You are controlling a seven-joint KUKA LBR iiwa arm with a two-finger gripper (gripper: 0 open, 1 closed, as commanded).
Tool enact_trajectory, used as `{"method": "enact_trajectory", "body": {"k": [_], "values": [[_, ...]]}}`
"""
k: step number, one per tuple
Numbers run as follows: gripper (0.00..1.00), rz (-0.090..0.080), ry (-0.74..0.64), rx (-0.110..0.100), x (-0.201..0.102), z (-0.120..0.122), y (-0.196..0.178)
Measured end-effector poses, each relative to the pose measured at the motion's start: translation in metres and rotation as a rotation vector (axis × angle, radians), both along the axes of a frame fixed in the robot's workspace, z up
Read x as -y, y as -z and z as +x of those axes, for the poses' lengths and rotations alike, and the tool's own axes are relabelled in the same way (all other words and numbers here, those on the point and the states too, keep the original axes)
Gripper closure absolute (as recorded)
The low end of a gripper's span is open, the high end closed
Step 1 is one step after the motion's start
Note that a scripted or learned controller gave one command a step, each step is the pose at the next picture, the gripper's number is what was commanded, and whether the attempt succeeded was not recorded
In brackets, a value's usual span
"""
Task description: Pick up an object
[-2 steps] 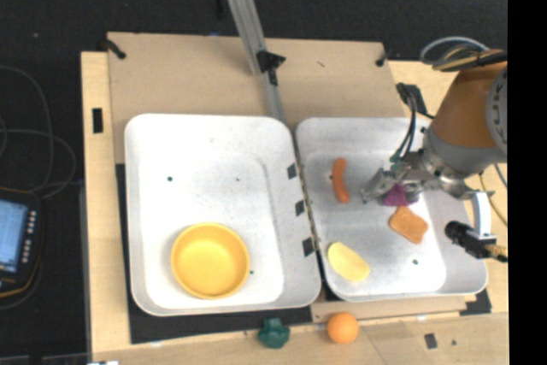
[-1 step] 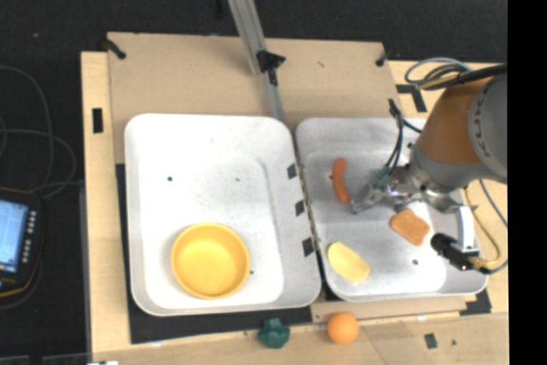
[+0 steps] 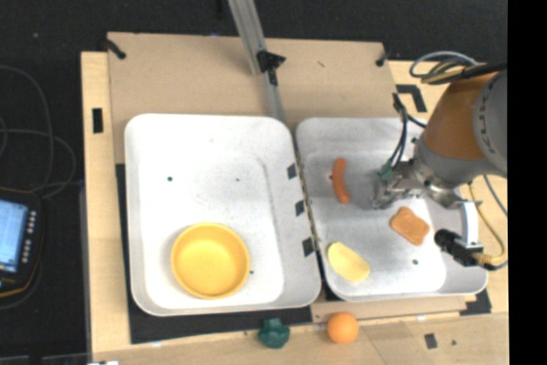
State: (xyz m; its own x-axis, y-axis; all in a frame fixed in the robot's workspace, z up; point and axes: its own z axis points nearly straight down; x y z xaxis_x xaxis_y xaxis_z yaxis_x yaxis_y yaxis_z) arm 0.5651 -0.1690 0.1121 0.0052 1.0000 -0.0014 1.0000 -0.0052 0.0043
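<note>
Gripper [image 3: 384, 191] low in right bin [image 3: 359, 141], between orange sausage [image 3: 341, 180] to its left and orange block [image 3: 410, 226] just lower right. Its fingers are too small and blurred; cannot tell their spread or any hold.

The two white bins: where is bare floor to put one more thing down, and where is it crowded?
The left bin is bare above and right of the yellow bowl. In the right bin, the back strip above the sausage is bare. Its middle is crowded: the pincer, orange block and pale yellow piece lie close together.
</note>
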Motion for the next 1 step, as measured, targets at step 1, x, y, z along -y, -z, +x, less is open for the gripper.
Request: {"method": "enact_trajectory", "body": {"k": [1], "values": [[1.00,0.000,-0.008,0.002,-0.0062,-0.0047,-0.0518]]}}
